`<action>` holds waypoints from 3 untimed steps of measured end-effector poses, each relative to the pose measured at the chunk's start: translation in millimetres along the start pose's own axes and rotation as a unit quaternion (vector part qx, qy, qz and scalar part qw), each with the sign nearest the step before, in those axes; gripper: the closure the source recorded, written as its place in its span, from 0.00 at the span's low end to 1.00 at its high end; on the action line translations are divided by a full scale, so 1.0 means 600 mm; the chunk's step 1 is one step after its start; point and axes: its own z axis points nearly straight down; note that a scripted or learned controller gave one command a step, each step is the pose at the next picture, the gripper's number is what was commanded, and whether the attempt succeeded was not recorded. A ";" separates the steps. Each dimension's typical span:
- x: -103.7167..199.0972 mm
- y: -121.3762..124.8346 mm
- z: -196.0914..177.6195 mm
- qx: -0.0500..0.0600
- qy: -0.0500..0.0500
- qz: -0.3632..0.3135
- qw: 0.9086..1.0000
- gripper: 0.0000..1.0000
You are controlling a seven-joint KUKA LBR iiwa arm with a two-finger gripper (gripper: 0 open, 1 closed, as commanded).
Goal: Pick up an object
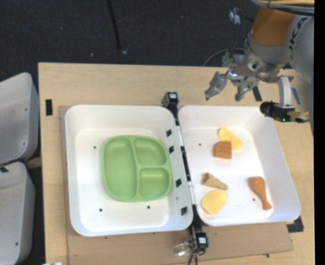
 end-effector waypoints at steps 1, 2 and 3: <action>-0.009 0.004 0.072 0.001 -0.001 0.001 1.000 0.00; -0.003 -0.003 0.173 0.002 0.000 0.002 1.000 0.00; -0.005 0.011 0.247 0.001 -0.001 0.000 1.000 0.00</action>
